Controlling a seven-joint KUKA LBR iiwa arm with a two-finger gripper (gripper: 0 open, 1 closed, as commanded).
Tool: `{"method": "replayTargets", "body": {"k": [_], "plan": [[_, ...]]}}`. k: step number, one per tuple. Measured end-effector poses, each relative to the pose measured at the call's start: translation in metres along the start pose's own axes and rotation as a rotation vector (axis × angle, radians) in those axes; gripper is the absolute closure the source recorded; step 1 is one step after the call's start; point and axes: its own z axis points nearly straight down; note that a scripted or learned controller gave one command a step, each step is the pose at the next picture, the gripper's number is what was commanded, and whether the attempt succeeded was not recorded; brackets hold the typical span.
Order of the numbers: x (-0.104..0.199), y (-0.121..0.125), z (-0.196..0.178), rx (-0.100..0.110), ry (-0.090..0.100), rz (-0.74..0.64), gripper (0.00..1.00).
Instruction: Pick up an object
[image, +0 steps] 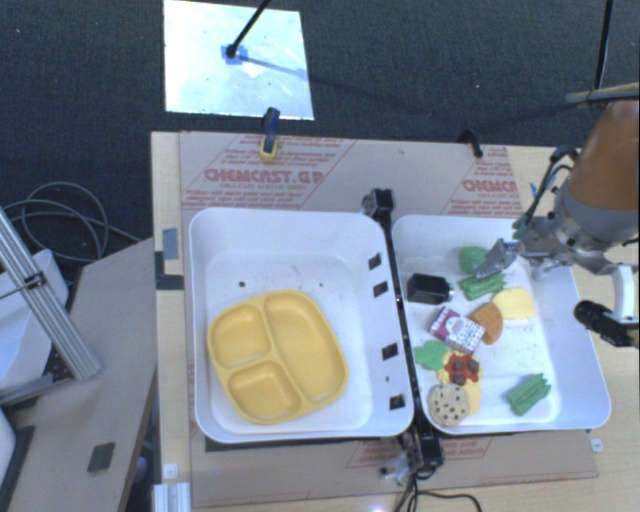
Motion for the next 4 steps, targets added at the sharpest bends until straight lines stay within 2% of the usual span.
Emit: {"method": "replayTargets", "body": {"k": [4], "plan": [[0.0, 0.0, 0.0, 0.0, 0.0, 0.0, 0.0]]}}
